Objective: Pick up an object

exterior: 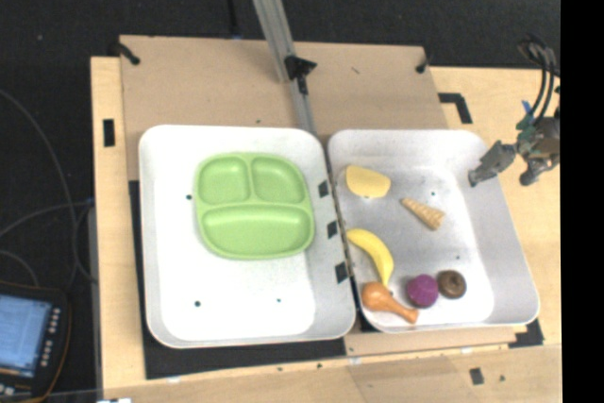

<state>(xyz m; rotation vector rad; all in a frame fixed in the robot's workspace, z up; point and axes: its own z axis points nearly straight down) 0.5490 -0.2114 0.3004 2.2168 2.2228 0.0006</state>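
A pale wooden bench (pixel 113 203) stands on dark floor, with a brown board laid across its back half and a metal pole (pixel 269 9) slanting up from the middle. Black cables trail over the floor on the left, and a small lit screen (pixel 24 335) sits in the lower left corner.

The left bin (pixel 170 297) holds a green divided plate (pixel 255 206). The right bin (pixel 491 241) holds the small things: a yellow wedge (pixel 366 182), a ribbed cone (pixel 422 212) with its tip toward the upper left, a banana (pixel 372 252) curving from upper left to lower right, an orange pear shape (pixel 387 299) lying with its narrow end to the right, a purple ball (pixel 422 290) and a brown ring (pixel 452 284).

The gripper (pixel 510 161) hangs over the right bin's upper right corner, fingers spread and nothing between them.
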